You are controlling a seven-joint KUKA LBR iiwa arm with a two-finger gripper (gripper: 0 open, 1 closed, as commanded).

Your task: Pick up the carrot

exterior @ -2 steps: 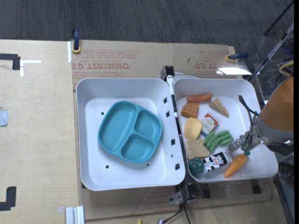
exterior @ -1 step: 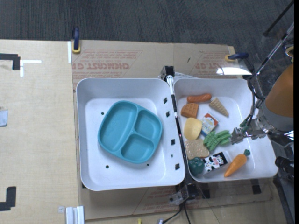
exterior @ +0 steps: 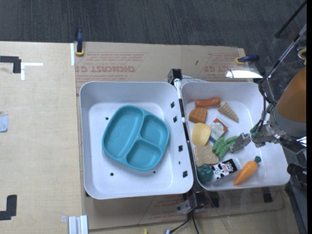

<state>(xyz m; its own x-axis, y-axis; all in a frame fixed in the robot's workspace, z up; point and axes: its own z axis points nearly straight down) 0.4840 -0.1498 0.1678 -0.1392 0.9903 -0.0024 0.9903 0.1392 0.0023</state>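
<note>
Carrot [exterior: 246,172] lies at the 5 o'clock corner of the right bin [exterior: 253,87], leaf end toward 1 o'clock, tip toward 7 o'clock; apart from the cow-print carton [exterior: 224,169] beside it, so probably open to a grasp. Gripper [exterior: 245,140] hangs over the green toy [exterior: 225,145], at 12 o'clock from the carrot, nothing seen between its fingers; whether spread or pressed together, cannot tell. Arm enters from 3 o'clock, wrist low over the bin's right side. Blue tray [exterior: 135,138] sits in the left bin [exterior: 126,88].

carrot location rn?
In the camera view, the carrot lies in the right bin, near its front right corner, just right of the black-and-white carton and below the gripper.
</note>
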